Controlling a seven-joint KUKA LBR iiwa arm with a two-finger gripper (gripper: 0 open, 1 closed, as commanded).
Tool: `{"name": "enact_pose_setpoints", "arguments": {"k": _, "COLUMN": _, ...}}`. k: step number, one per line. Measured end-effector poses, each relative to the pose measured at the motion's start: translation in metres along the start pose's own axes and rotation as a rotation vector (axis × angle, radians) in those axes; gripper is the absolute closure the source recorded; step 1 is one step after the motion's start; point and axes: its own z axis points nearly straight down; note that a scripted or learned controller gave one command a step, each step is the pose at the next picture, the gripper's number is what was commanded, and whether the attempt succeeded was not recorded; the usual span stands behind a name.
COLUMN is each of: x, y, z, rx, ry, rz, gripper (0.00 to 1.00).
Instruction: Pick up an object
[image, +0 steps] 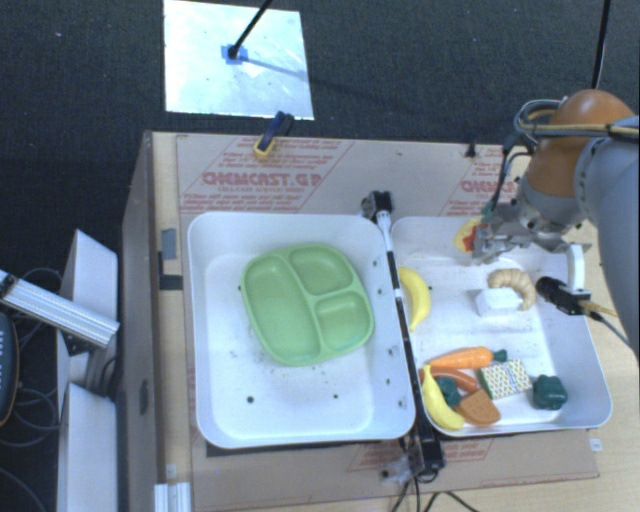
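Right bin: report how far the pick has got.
Done: the arm has reached over the right bin, with the tool low at its far end, beside the croissant and white block. In hand: nothing visibly gripped. Left: close on an item and lift; the carrot and bananas lie untouched.

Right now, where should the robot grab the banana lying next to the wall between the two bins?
Probably at the middle of the banana, coming straight down from above. It lies flat in the right bin, curved and long, with its left side close to the divider. So the jaws likely fit best across its narrow width.
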Motion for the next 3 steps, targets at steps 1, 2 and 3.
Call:
{"name": "enact_pose_setpoints", "arguments": {"k": 1, "x": 0.000, "y": 0.000, "z": 0.000, "rx": 0.000, "ry": 0.000, "rz": -0.001, "gripper": 0.00}}
{"name": "enact_pose_setpoints", "arguments": {"k": 2, "x": 0.000, "y": 0.001, "z": -0.011, "rx": -0.002, "ry": -0.001, "rz": -0.002, "gripper": 1.00}}
{"name": "enact_pose_setpoints", "arguments": {"k": 3, "x": 0.000, "y": 0.001, "z": -0.011, "rx": -0.002, "ry": -0.002, "rz": -0.003, "gripper": 0.00}}
